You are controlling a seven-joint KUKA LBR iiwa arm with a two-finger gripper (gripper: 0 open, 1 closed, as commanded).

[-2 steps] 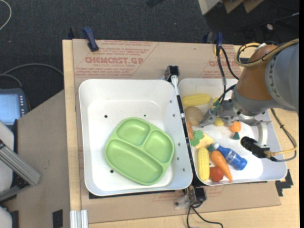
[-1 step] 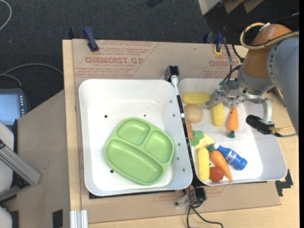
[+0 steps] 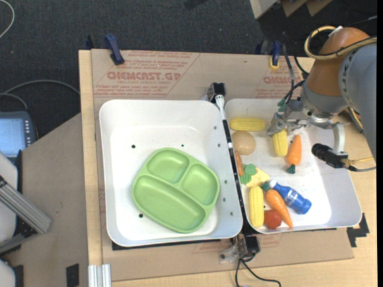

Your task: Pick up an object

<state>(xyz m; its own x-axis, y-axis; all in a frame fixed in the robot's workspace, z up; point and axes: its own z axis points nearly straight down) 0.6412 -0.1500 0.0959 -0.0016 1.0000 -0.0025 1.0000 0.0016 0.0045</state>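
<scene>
left bin (image 3: 114, 160) holds a green divided plate (image 3: 175, 189), three compartments, lying flat toward the bin's lower middle. a black clip (image 3: 216, 91) sits at the top of the seam between the two bins.

right bin (image 3: 344, 202) is crowded with toy food. near its top left a yellow banana-like piece (image 3: 247, 124) lies across; just below it a tan round potato-like thing (image 3: 243, 142). further down by the seam, a small yellow-and-green piece (image 3: 254, 174), then a corn cob (image 3: 255, 206) lying lengthwise. beside the cob – a red tomato (image 3: 272, 219) and a carrot (image 3: 278, 207), touching or overlapping. a blue bottle (image 3: 293, 197) with white cap lies tilted just right of them.

upper part of the right bin: a second short corn piece (image 3: 279, 143) and an orange carrot with green tip (image 3: 294, 150), side by side. the gripper (image 3: 286, 124) sits right above these two, arm coming in from the right with its orange band (image 3: 332, 64) visible. cannot tell from this angle whether it is closed on anything – nothing clearly seen in its grasp.
</scene>
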